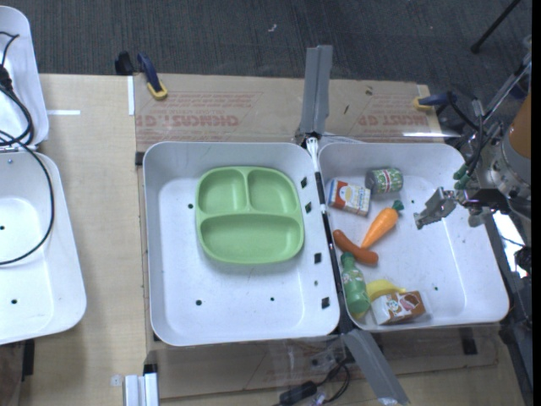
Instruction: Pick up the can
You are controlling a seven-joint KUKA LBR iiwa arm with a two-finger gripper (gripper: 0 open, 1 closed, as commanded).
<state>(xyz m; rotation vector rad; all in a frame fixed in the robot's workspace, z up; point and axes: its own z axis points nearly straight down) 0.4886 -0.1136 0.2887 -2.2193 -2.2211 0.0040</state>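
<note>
- Nearest the camera, a small carton (397,307) lies at the right bin's (473,286) six o'clock, a yellow item and a green bottle (354,284) beside it.
- The can (384,180) lies on its side at the bin's eleven o'clock, just beside a juice box (349,197); a toy carrot (381,226) sits at its six o'clock.
- The gripper (431,211) hangs at the can's four o'clock, fingers spread, grasping nothing.
- A green divided plate (249,214) fills the left bin (169,294).

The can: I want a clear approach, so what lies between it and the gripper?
In the camera view, bare white bin floor separates the gripper from the can; the carrot lies just below that line.
</note>
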